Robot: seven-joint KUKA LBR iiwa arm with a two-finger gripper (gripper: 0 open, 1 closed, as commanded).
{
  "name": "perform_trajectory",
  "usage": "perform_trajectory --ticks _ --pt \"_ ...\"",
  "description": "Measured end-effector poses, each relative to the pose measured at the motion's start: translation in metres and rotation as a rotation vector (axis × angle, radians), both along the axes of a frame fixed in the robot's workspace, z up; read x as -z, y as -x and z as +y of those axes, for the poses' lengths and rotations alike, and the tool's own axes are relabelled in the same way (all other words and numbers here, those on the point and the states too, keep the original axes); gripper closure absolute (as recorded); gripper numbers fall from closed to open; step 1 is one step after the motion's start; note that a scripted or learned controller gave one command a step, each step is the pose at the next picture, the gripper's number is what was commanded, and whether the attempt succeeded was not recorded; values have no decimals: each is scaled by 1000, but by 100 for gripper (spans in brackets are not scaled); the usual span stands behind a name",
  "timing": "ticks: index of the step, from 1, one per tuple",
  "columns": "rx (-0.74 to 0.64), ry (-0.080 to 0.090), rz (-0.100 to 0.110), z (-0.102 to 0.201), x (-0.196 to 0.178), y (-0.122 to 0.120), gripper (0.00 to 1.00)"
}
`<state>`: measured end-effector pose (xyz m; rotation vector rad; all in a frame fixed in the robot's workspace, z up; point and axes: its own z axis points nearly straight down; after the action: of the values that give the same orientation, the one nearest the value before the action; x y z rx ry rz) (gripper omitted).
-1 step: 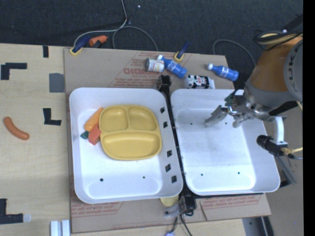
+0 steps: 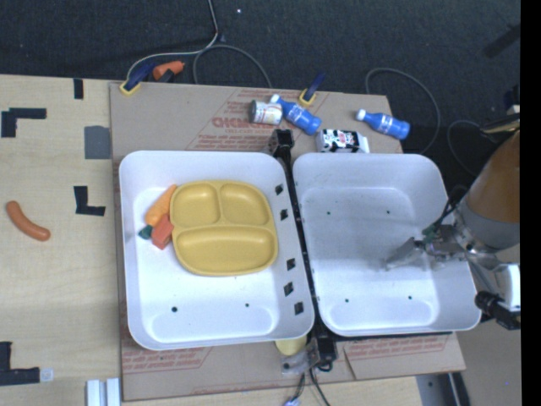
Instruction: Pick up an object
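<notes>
End effector [image 2: 401, 256] low in right bin [image 2: 372, 180], holding nothing visible; finger spread: cannot tell. Step: reach, pre-grasp. Candidates, yellow tray [image 2: 224, 227] and carrot toy [image 2: 161, 205], sit in left bin [image 2: 203, 320]. Next: travel left, descend onto one

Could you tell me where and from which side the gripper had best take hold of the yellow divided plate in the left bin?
Probably by the rim of the yellow plate, from straight above. It lies flat, too wide to span, so only a raised edge suits two fingers. The lower right rim faces bare bin floor; the left edge is crowded by the orange and red pieces. The gripper is in the right bin.
</notes>
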<state>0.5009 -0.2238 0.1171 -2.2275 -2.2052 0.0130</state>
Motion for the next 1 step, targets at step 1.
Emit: perform_trajectory --ticks 1 --pt "-18 -2 -14 51 -9 -74 0"
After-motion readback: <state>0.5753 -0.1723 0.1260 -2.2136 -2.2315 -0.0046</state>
